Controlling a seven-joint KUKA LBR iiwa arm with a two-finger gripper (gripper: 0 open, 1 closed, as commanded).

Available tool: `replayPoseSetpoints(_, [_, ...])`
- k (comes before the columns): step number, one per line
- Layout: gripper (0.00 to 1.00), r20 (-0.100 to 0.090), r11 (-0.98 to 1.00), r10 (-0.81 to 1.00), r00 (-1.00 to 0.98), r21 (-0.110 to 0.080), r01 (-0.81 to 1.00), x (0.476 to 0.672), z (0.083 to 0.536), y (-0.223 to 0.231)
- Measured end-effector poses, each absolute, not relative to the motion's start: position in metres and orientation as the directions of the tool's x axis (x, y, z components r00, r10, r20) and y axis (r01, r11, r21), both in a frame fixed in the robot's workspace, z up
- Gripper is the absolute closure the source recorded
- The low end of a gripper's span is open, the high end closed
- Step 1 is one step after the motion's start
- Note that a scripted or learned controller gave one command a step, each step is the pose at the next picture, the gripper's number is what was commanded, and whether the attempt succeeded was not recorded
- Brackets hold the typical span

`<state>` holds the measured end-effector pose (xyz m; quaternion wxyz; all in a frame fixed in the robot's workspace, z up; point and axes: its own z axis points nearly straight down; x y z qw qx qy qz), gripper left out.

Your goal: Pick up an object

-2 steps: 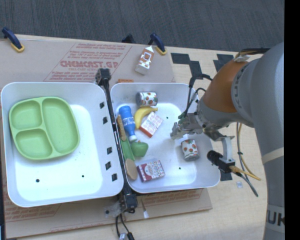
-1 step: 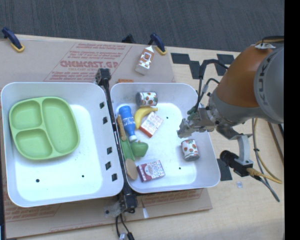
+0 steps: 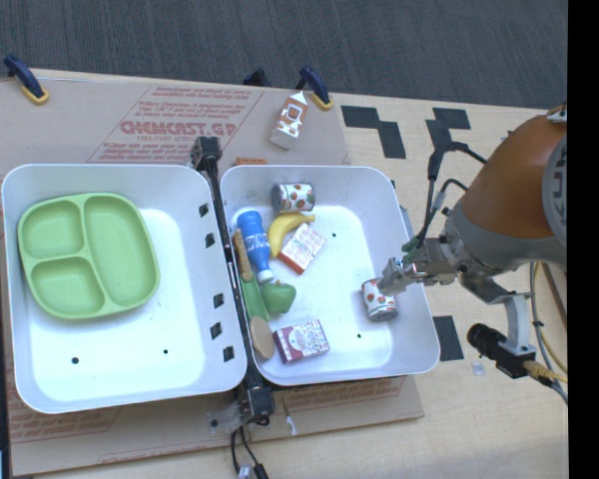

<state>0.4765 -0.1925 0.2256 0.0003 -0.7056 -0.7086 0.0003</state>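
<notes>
Hovering low over the right side of the right bin [image 3: 411, 339], the gripper [image 3: 392, 273] sits just above and beside a small can [image 3: 379, 300] with a white label and red spots, and that looks like the target. How far apart the fingers are, I cannot tell from this angle; nothing is visibly held between them. The small can lies near the bin's right wall, tipped a little, well apart from the clutter on the bin's left side: a blue bottle [image 3: 252, 239], a banana [image 3: 285, 231], a second can [image 3: 294, 197] at the far end, a red-and-white carton [image 3: 303, 249] and a small box [image 3: 300, 339] at the near end. My read on the can: rigid metal, light, not fragile, but smooth and rounded, so it may roll or squirt out if pinched off-centre. Best bet is across the middle of the curved body, fingers square to its axis. The wall close behind it leaves little room on that side. Over in the left bin [image 3: 40, 367], a green divided plate [image 3: 85, 255] sits alone.
</notes>
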Motion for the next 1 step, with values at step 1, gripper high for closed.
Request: replayPoseSetpoints(1, [1.00, -0.001, 0.005, 1.000, -0.005, 0.002, 1.000, 0.5401, 0.2646, -0.2114])
